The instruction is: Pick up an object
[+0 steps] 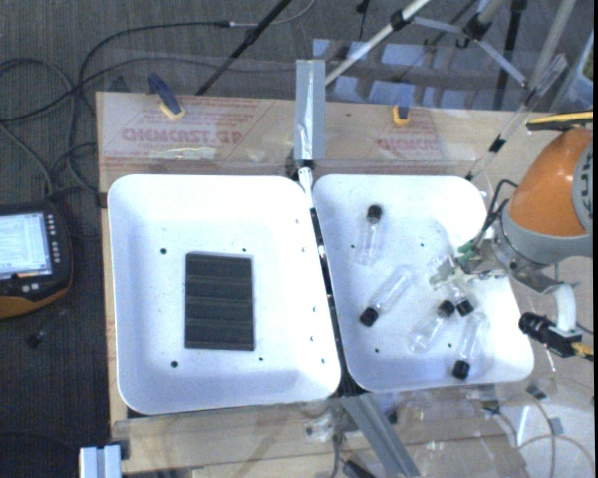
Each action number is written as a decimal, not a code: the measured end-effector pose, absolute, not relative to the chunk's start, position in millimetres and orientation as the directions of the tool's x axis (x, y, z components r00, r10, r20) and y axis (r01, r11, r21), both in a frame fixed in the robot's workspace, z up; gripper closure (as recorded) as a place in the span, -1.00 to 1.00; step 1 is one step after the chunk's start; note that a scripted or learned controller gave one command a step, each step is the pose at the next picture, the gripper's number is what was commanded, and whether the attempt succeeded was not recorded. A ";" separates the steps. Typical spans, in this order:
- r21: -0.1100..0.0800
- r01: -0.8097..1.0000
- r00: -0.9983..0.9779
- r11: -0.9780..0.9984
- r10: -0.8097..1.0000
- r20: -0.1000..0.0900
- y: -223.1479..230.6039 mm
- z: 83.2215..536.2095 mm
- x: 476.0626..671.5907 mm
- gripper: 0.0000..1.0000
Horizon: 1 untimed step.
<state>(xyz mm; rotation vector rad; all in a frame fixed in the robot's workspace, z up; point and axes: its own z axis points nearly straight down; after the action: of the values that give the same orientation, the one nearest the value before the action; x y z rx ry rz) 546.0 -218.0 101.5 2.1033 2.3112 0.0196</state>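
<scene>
Reaching in from the right, orange-banded arm (553, 192) bent low over the right bin (419, 192). Gripper (456, 272) among clear black-capped vials (384, 299), just beside one; grip state impossible to tell. Dark ribbed block (219, 301) flat in the left bin (140, 217).

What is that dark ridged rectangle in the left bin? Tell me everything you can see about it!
The dark rectangle is a flat, charcoal-black slab, taller than wide in this view, with several ridges or grooves running across it. It looks matte, perhaps rubber or plastic, though the material cannot be told for sure. It lies flat on the floor of the left bin, near the middle, its edges roughly square with the bin's walls. It touches nothing but the bin floor.
</scene>
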 end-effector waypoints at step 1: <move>-0.001 1.000 0.028 -0.028 1.000 -0.003 -187.5 190.2 628.5 1.00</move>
<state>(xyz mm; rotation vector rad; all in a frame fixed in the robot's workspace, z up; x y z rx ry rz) 628.5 -187.5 190.2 2.2514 2.1896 -0.0040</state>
